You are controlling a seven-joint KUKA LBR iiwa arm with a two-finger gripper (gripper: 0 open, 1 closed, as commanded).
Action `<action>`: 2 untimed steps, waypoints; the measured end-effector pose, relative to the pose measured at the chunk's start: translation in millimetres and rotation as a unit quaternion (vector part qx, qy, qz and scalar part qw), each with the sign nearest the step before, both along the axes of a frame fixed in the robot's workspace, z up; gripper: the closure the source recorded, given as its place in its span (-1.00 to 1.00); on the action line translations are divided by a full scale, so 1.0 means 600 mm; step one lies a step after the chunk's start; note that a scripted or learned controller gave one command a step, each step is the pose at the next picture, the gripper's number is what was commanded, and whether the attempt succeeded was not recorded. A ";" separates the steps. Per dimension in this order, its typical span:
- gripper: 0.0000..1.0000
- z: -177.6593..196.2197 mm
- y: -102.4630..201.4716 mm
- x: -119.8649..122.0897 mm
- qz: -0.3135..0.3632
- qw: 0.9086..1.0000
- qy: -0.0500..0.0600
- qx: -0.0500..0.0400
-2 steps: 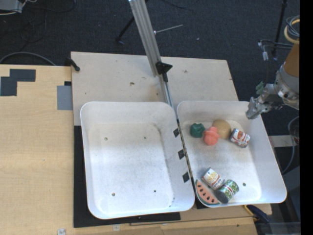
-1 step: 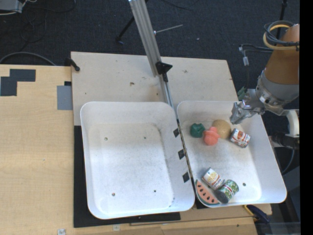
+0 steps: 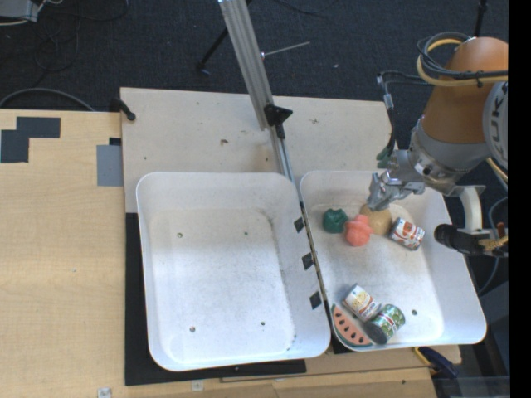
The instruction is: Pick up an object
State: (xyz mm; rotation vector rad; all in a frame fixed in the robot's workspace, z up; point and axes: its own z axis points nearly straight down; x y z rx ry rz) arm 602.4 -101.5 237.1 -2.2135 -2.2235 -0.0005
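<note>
The right bin (image 3: 448, 305) holds several small objects. A dark green piece (image 3: 334, 219) lies near its left wall, with an orange-red round fruit (image 3: 358, 232) beside it and a pale tan item (image 3: 378, 220) just right of that. A red and white can (image 3: 407, 233) lies further right. At the front lie a watermelon slice (image 3: 348, 327), a small can (image 3: 361, 300) and a green can (image 3: 387, 319). My gripper (image 3: 382, 197) hangs low over the back of this bin, directly above the tan item and the orange fruit.
The left bin (image 3: 166, 222) sits beside the right one, split from it by a divider with black clips (image 3: 307, 259). A metal rail (image 3: 253, 65) slants up from the divider's far end. The arm's orange band (image 3: 465, 89) fills the right side.
</note>
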 end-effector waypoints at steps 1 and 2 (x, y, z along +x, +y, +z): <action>1.00 -0.020 0.081 -0.019 0.000 1.000 0.002 0.000; 1.00 -0.027 0.152 -0.031 -0.001 1.000 0.002 -0.001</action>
